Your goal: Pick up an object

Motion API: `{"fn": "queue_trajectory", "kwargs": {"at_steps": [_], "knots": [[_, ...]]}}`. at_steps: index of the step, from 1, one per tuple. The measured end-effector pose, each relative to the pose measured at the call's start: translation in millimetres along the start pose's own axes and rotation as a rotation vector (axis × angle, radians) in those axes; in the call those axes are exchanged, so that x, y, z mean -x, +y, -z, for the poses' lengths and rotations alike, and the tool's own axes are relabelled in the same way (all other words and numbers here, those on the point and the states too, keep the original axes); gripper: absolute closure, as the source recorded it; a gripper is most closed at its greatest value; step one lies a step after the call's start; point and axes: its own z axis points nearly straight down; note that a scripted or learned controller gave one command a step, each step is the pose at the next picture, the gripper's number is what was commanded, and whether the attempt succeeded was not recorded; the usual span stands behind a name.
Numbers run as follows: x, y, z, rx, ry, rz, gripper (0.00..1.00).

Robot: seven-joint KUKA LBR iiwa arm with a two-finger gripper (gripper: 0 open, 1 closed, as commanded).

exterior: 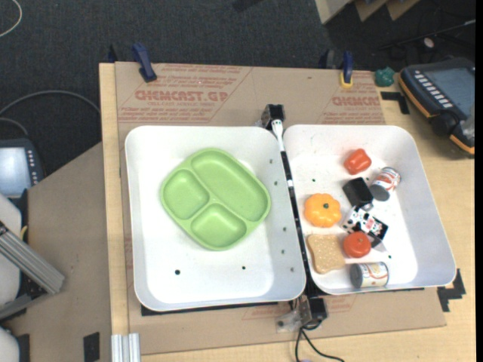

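Presently gripper state cannot be told. Candidate objects crowd right bin [423, 202], lower right of frame: orange pumpkin [322, 210] beside toast slice [326, 253], both nearest divider. Pumpkin stands clearest; suggest vertical approach. Green tray [215, 197] occupies left bin [151, 225].

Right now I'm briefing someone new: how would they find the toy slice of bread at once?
Start at the right-hand white bin, the one crowded with small toys. Go to its near left corner, just below the orange pumpkin. The slice of bread lies flat there, the bin's lone tan, square-cornered piece, with a red ball to its right.
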Motion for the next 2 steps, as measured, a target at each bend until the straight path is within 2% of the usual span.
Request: {"fn": "queue_trajectory", "kwargs": {"at_steps": [1, 2], "knots": [[65.1, 6.1, -18.1, -0.011, -0.002, -0.015, 1.00], [105.8, 10.1, -76.4, -0.017, 0.001, -0.014, 1.00]]}}
